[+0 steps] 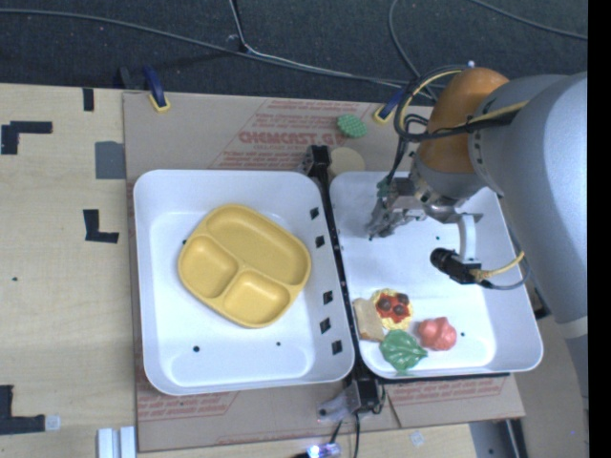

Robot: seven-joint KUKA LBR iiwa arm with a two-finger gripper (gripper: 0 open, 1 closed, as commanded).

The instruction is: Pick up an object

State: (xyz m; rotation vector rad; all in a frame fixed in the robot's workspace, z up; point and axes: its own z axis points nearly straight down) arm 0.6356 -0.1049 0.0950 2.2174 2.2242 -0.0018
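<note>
My gripper (382, 219) hangs over the back left part of the right bin (511, 346), fingers pointing down toward the bin floor. Whether it is closed is hard to make out, and I see nothing between the fingers. Several toy foods lie at the bin's front: a pizza slice (391, 305) on a tan piece (367, 319), a red strawberry-like piece (438, 333) and a green leafy piece (402, 351). They sit well in front of the gripper, apart from it.
A yellow divided plate (244, 264) lies in the left bin (158, 346). A black divider (329, 246) runs between the bins. A black cable fitting (456, 265) hangs beside the arm over the right bin. A green object (351, 125) lies on the cardboard behind the bins.
</note>
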